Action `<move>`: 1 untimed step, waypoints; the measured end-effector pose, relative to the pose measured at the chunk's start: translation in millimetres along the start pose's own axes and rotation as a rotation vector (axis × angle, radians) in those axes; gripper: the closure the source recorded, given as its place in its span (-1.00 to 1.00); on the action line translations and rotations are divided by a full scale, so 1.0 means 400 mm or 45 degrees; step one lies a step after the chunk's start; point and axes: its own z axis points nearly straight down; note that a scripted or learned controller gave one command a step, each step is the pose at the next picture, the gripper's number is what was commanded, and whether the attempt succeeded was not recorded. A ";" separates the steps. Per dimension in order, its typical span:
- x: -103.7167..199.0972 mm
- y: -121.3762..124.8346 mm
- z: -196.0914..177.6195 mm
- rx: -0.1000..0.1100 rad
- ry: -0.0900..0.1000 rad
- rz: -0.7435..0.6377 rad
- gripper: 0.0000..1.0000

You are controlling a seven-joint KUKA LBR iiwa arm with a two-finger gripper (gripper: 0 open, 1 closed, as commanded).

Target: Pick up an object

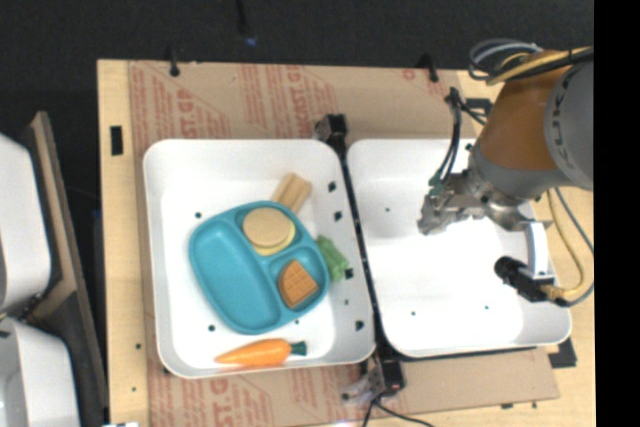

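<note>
The left bin [170, 175] holds a blue divided plate [235, 280] with a round tan cookie [269, 228] and a brown waffle piece [298, 283] on it. A tan wooden block [293, 190] lies just above the plate. A small green item [334, 260] sits at the plate's right edge. An orange carrot [262, 352] lies near the bin's front wall. My gripper [437, 213] is down inside the right bin [450, 315], in its upper middle, apart from all these objects. The wrist hides its fingers.
A black clamp [331, 128] sits at the top of the ridge between the bins. Cables [505, 55] loop over the arm at the right. A black fitting [520, 277] on the arm hangs over the right bin's right side.
</note>
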 end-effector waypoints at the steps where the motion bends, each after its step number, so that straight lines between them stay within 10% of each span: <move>1: 0.025 0.006 -0.133 -0.001 0.000 0.000 1.00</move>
